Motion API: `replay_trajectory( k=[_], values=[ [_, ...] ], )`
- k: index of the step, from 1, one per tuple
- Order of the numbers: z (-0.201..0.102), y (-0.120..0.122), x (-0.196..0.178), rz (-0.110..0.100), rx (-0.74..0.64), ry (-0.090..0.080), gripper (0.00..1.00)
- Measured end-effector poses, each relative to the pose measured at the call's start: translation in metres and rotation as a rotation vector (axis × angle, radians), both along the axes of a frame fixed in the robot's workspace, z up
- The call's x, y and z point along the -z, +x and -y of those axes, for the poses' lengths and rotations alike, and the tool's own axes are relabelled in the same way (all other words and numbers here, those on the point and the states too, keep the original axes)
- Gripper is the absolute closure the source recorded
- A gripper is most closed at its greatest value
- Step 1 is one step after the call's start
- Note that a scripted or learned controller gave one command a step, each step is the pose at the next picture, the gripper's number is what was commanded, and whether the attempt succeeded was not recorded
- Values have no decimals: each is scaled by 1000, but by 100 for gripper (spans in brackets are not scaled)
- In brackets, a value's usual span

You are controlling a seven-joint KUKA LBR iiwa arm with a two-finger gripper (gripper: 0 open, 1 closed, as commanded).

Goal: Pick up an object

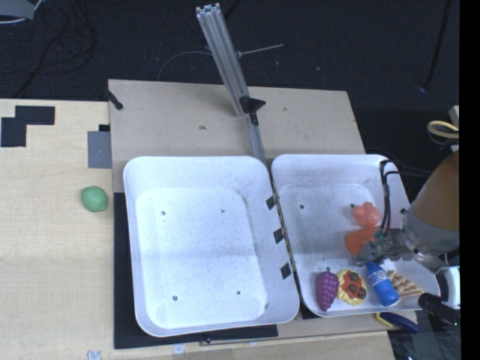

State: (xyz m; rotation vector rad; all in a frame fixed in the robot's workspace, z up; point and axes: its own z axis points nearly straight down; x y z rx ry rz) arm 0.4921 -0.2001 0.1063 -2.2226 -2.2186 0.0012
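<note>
The right bin (322, 178) holds several small objects near its front right corner: a pink piece (366, 214), an orange-red piece (358, 240), a purple grape bunch (326, 289), a yellow and red item (351, 287), a blue bottle (381, 283) and a striped item (405, 283). My gripper (375, 251) comes in from the right and hangs low over the orange-red piece and the top of the blue bottle. Its tips are hidden among the objects.
The left bin (150, 178) stands beside the right one, joined by black clips (279, 235). A green ball (94, 199) lies on the bench at the far left. A metal rail (225, 55) slants up behind the bins.
</note>
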Motion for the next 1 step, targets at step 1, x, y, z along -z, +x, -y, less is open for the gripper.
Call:
replay_trajectory(
  k=[1],
  values=[
    [-3,-2,-42,4,-2,-1,100]
  ],
)
